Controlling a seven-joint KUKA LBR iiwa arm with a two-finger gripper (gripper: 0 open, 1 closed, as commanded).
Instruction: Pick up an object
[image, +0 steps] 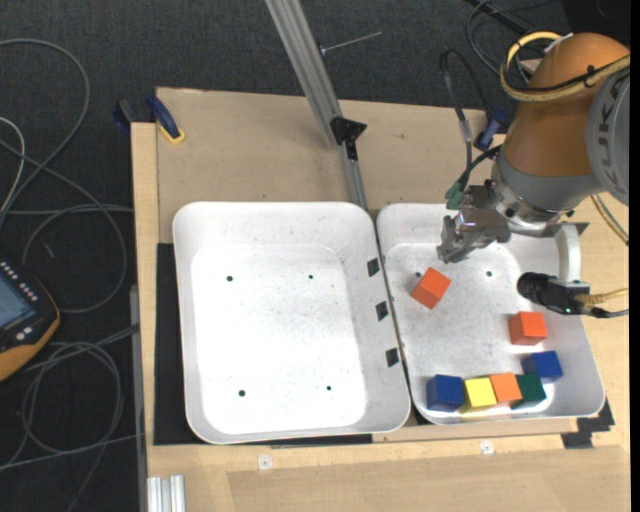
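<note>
Orange cube (431, 287) sits alone on the floor of the right bin (400, 225), in its upper half and toward the divide between the two bins, turned so its corners point along the bin's sides rather than its faces. It lies just down and to the left of the gripper (457, 243), close but apart from it; the gripper would have to shift that way and drop. The cube is squat, with no long axis to favour. From where I stand I cannot tell whether the gripper is spread or closed; nothing shows in it. The arm (560, 110) reaches in from the right, wrist bent steeply down over the bin's back part. Farther off, a second orange block (527, 326) rests near the right wall, and a row of coloured blocks (485, 389) lines the near edge. The left bin (270, 310) lies beside it on the desk (250, 130).
</note>
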